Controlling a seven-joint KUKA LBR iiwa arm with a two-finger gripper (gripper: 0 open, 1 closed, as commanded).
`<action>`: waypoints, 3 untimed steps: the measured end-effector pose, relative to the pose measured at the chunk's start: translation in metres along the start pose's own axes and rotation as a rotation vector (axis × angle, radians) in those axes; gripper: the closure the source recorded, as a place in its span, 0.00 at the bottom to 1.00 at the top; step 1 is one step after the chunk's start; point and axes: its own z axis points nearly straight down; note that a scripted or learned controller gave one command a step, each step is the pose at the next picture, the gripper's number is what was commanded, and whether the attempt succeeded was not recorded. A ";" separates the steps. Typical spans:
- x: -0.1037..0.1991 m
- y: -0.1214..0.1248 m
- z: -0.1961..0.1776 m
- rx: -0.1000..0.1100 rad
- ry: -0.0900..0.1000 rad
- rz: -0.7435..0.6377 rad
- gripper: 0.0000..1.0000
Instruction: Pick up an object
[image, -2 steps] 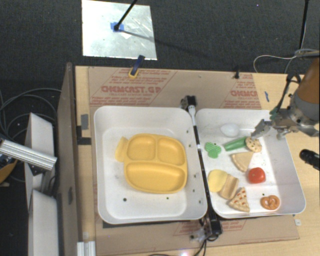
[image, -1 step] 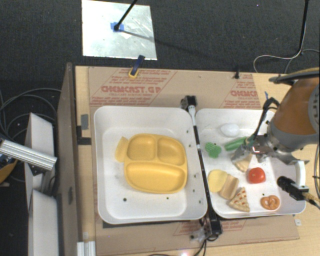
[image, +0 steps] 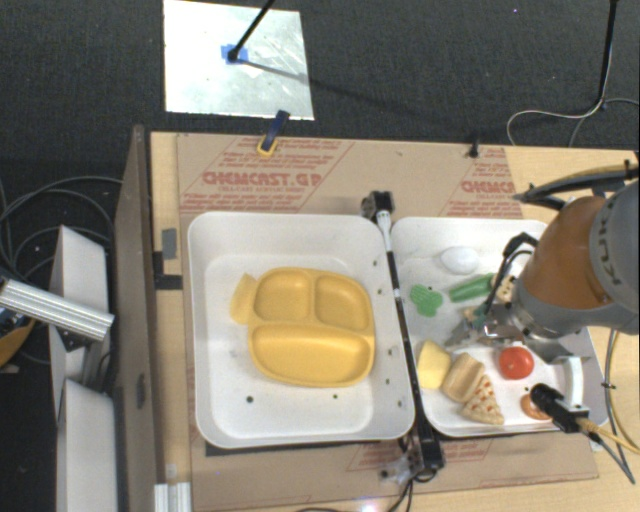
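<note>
My gripper (image: 476, 328) hangs low over the middle of the right bin (image: 420, 240), and the grey and orange arm comes in from the right. Toy foods lie around it. A green piece (image: 470, 288) and a smaller green one (image: 427, 299) are just above-left of it, with a white egg-like piece (image: 460, 260) farther back. A red tomato (image: 516, 362) sits right below it. A yellow wedge (image: 432, 365), a tan bread piece (image: 462, 377) and a pizza slice (image: 484, 402) lie toward the front. I see nothing held by the gripper.
The left bin (image: 215, 300) holds a yellow divided plate (image: 305, 325). A small orange piece (image: 533, 406) lies at the right bin's front right. A black divider rail (image: 397, 300) runs between the bins. Cardboard (image: 300, 175) covers the bench behind them.
</note>
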 end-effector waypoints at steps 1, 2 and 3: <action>-0.036 0.087 -0.004 -0.012 -0.005 -0.006 0.00; -0.008 0.017 -0.002 0.004 0.001 0.000 0.00; -0.009 0.021 -0.013 -0.004 -0.001 -0.002 1.00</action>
